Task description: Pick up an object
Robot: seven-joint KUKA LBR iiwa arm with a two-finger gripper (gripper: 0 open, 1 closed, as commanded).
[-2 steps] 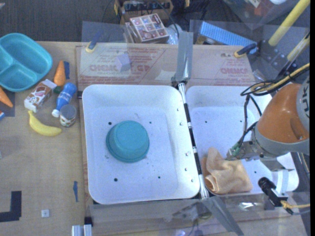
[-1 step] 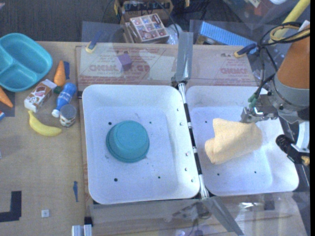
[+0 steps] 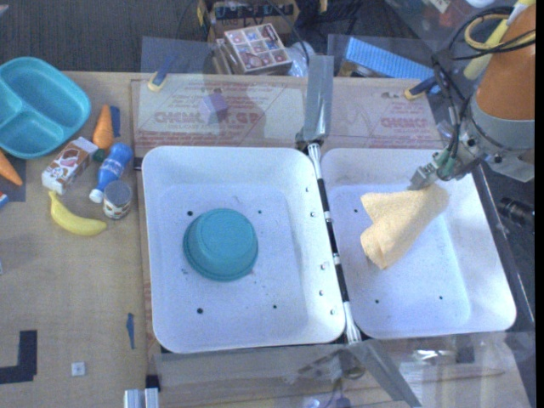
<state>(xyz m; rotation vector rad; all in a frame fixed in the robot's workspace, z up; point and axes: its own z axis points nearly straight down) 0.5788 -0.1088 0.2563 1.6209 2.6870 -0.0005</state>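
Camera view from above: I see my pincer (image 3: pixel 432 173) low over the far side of the right bin (image 3: pixel 489 313), its tip at the far right corner of one yellow cloth (image 3: pixel 399 223). That corner looks lifted toward the tip, so I judge it pinched there, though I cannot tell this for certain. Its long axis runs from the pincer down-left toward the bin's middle, so the bulk lies near and left of the tip. One teal bowl (image 3: pixel 221 243) sits upside down in the left bin (image 3: pixel 170 168). On the counter (image 3: pixel 68 313) at left: one banana (image 3: pixel 72 219).
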